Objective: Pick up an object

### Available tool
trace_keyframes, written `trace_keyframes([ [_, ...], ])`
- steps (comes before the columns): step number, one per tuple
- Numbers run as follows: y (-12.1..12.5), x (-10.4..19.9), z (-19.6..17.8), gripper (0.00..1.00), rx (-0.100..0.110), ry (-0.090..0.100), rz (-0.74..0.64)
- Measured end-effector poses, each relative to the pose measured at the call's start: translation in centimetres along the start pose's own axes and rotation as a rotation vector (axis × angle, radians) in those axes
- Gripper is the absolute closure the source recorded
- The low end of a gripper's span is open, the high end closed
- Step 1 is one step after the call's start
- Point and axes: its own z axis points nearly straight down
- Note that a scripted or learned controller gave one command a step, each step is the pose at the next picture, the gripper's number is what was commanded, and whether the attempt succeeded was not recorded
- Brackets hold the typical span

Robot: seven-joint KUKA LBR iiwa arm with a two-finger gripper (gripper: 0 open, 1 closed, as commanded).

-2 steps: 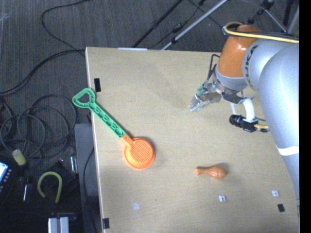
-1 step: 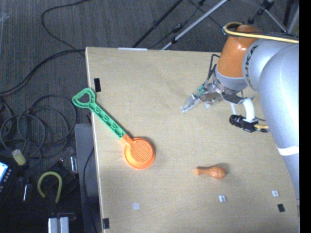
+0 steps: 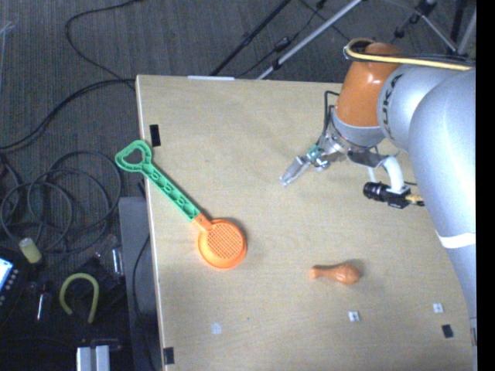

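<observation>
Reaching in over the desk's right edge, the grey arm with its orange band is hanging above the far right part of the pale wooden surface. Its claw is pointing down and toward the desk's left, its tip hovering over bare wood near the middle of the far half. Nothing is sitting between its fingers, and whether they are spread or pressed together I cannot tell, since they are reading as one pale, blurred point.

The longest thing is lying near the left edge: a toy strainer with a green handle running at a slant from the left edge inward, ending in an orange mesh head that is resting flat on the wood. It is lying well apart from the claw.

A small orange drumstick-shaped toy is lying on its side toward the near right part of the desk, thin end pointing left, also well apart from the claw and from the strainer.

Beyond the left edge, black cables are coiling across the dark floor.
</observation>
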Motion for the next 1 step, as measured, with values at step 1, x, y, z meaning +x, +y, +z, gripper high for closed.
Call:
trace_keyframes([
  [1,0.03,0.01,-0.92,1.00,-0.002,0.001,0.002],
])
